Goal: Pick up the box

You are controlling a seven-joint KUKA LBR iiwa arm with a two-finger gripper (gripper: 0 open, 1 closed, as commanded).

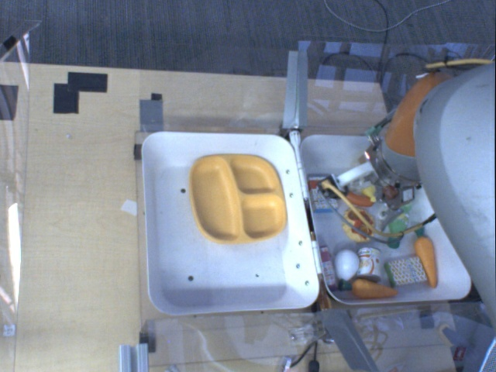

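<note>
Grey arm [457, 169] with orange band, low over the cluttered white bin [333, 149]; hand [385, 183] down among the items at the bin's far side.

Grip: released or clenched, cannot tell, with wrist and clutter in the way. Nothing visibly held.

Box [406, 270]: small, patterned, flat on the bin floor, closer to the camera than the hand and apart from it. Orange carrot [425, 260] just beside it on the arm's side; cup [370, 262] and white egg [346, 263] on the opposite side.

Step, by judgement: approach, with no grasp made yet.

Next move calls for: a shift of the hand toward the near rim to a spot above the box, then a descent clear of the carrot.

Yellow divided tray [236, 198]: in the other bin [163, 231], well away from the hand.
</note>
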